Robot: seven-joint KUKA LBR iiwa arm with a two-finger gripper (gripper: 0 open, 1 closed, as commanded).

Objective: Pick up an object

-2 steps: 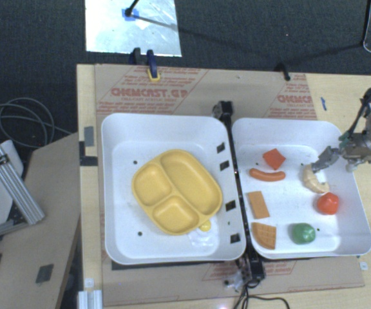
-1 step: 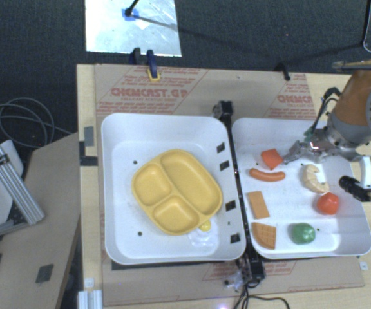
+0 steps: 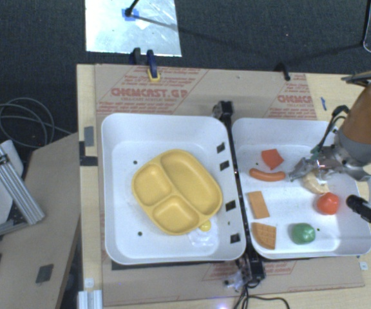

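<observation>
The gripper (image 3: 306, 168) is hanging low in the right bin (image 3: 350, 240), right by a pale food piece (image 3: 313, 185) (can't tell the claw's state). A sausage (image 3: 267, 175) is lying just left of it.

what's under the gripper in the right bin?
A pale, tan piece lies right below the gripper, partly covered by it, so its full shape is hidden. The hot dog lies just left, apart.
</observation>
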